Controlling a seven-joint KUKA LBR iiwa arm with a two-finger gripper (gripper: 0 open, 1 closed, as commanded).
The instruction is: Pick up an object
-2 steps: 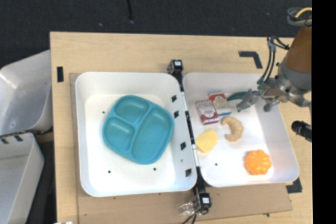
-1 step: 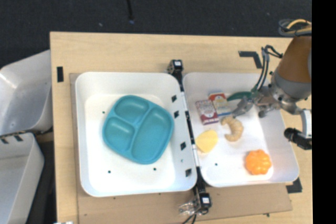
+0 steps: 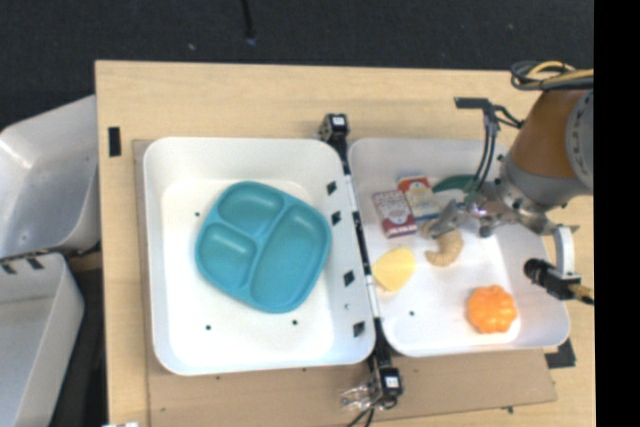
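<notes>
The right bin (image 3: 520, 340) holds several small objects. A pale yellow lump (image 3: 394, 268) lies near its left wall, and an orange fruit (image 3: 491, 309) sits toward the front. In the middle lies a tan lumpy piece (image 3: 446, 250). A red and white packet (image 3: 398, 206) rests at the back left, with a green item (image 3: 456, 183) behind it. My gripper (image 3: 462, 217) hangs low over the middle of this bin, just above the tan piece and beside the packet. Nothing can be seen held in it.
The left bin (image 3: 170, 315) carries a blue divided plate (image 3: 263, 246). A black divider with clips (image 3: 352, 235) runs between the bins. The arm's grey and orange wrist (image 3: 548, 150) covers the right bin's back right corner. A dark floor lies beyond the bench.
</notes>
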